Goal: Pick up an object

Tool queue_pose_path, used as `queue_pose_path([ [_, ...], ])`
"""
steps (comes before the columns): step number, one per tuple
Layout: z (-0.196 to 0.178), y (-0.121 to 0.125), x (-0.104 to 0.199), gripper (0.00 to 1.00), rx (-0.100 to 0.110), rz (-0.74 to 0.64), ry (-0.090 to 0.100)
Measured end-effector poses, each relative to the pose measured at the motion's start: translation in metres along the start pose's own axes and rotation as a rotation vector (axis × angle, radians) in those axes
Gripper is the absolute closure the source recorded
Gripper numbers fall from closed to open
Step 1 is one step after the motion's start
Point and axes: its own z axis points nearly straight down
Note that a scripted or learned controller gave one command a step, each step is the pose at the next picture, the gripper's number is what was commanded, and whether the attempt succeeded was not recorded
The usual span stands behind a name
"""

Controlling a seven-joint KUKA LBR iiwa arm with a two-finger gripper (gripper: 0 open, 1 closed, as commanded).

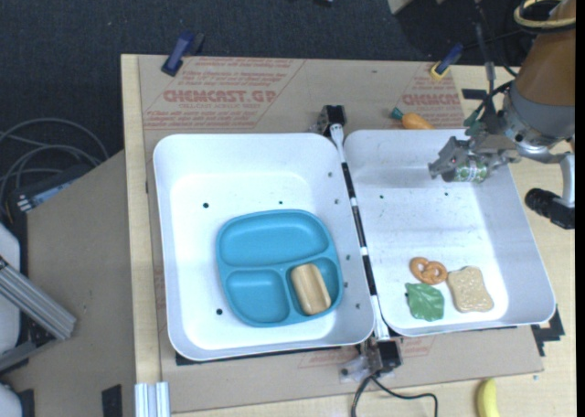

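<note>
Bench (228, 95): brown board with red lettering, dark carpet beyond. Left shallow white bin (183, 177) carries a blue three-compartment plastic tray (265, 241), a tan bread-roll toy (311, 288) in its near-right compartment. Right shallow white bin (512, 223) holds, at its near-right corner, a brown pretzel toy (428, 270), green leaf-shaped piece (424, 301) and beige cracker (470, 289). Grey two-finger gripper (462, 165) sits over that bin's far-right corner, closed around a small green-and-white object (473, 171).
</note>
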Motion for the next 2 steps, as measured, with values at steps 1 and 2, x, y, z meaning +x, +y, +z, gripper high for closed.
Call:
queue_pose_path([
  [1, 0.038, 0.058, -0.046, 0.0, -0.001, 0.0, -0.002],
  [2, -0.029, 0.059, -0.064, 0.0, -0.005, -0.001, -0.003],
])
